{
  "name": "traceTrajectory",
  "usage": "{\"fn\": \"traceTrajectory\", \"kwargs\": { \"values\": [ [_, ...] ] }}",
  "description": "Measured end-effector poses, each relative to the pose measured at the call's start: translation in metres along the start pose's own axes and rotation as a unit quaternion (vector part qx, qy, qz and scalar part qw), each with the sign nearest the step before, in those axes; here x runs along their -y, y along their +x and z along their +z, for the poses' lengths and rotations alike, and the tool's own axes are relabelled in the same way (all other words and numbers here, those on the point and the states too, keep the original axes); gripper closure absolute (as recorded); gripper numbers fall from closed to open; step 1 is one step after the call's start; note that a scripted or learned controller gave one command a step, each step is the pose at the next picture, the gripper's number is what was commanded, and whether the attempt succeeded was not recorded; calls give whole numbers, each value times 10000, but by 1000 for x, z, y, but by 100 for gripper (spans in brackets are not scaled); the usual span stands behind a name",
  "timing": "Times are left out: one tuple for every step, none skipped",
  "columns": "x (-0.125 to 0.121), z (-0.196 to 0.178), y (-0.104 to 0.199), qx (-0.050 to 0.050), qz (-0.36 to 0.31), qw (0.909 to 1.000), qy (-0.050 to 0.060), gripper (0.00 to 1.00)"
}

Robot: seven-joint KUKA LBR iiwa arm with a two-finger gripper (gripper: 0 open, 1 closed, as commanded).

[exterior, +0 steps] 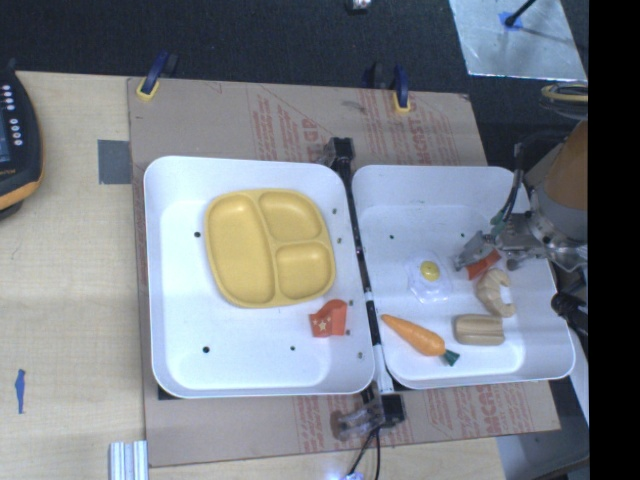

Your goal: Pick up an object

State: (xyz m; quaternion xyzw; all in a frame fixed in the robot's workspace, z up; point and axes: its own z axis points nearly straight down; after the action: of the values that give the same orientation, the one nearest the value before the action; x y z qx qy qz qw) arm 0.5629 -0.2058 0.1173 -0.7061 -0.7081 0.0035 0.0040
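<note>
Low over the right bin (400,183), my gripper (487,255) meets a red piece (483,265); whether I grip it, I cannot tell, carrot (412,335) just beyond

You are looking down on a pale wooden bench (70,298) with a brown cardboard sheet (300,118) laid over its middle, printed with faint red lettering. Blue and yellow clamps (155,76) pin the sheet at its far edge, one to the left and one (400,90) nearer the right. A grey tape patch (114,161) sits just left of the cardboard. A black and orange handheld pendant (14,138) rests at the bench's left edge. Beyond the bench the floor (250,18) is dark, with a grey panel (515,23) at upper right and a small shiny object (360,1) near the top
</note>
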Motion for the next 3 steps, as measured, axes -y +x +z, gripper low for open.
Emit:
{"fn": "traceTrajectory", "kwargs": {
  "values": [
    [-13,21,33,30,-16,10000,-68,0],
    [-69,23,3,18,-17,10000,-72,0],
    [-25,25,-7,1,2,10000,-16,0]
  ]
}}
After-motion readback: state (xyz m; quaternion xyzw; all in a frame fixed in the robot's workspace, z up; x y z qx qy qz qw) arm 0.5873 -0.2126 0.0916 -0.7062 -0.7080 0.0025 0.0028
